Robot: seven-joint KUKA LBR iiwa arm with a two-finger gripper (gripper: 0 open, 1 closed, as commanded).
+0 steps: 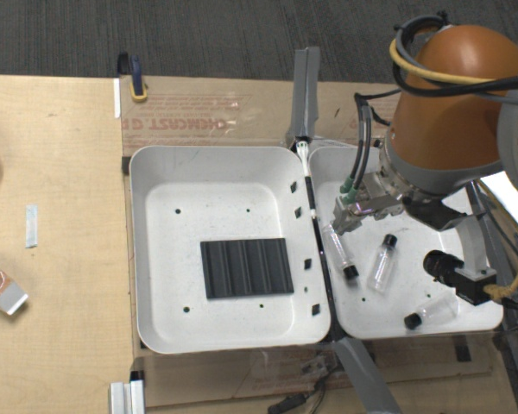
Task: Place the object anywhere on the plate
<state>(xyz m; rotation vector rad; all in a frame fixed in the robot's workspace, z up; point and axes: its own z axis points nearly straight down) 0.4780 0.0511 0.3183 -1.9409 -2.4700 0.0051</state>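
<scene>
Black ribbed plate [246, 266] lies bare in the left bin [155, 231]. Three clear tubes [382, 263] lie in the right bin [466, 317]. Fingers [350, 216] hover above them; spread undeterminable. Transfer not yet done.

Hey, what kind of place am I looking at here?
Probably a robotics lab test bench: a robot arm reaches over two white bins, small clear vials lie in the right one, and a dark ridged plate in the left.
</scene>
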